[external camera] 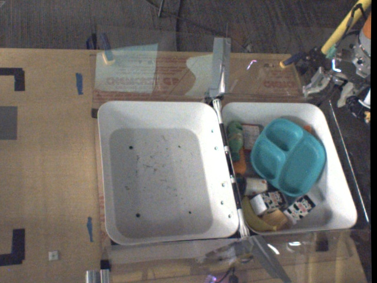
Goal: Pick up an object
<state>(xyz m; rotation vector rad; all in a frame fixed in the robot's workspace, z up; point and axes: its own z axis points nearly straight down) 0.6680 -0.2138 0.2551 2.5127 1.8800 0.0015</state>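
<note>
2 white bins side by side at frame centre; left bin [118,122] holds no objects, right bin [339,175] holds all the clutter. Gripper [336,81] sits at upper right of frame, above and outside the right bin's far corner; finger state cannot be told.

Candidates: teal divided tray [290,156] lying tilted over the pile, centre of right bin; banana [262,219] at its lower left edge; small printed boxes [274,200] beside it.

Judgement: tray likely light, rigid, slick plastic, too broad to span, so pinch its raised rim or a divider wall. Banana soft, bruisable; take mid-body, gently.
</note>
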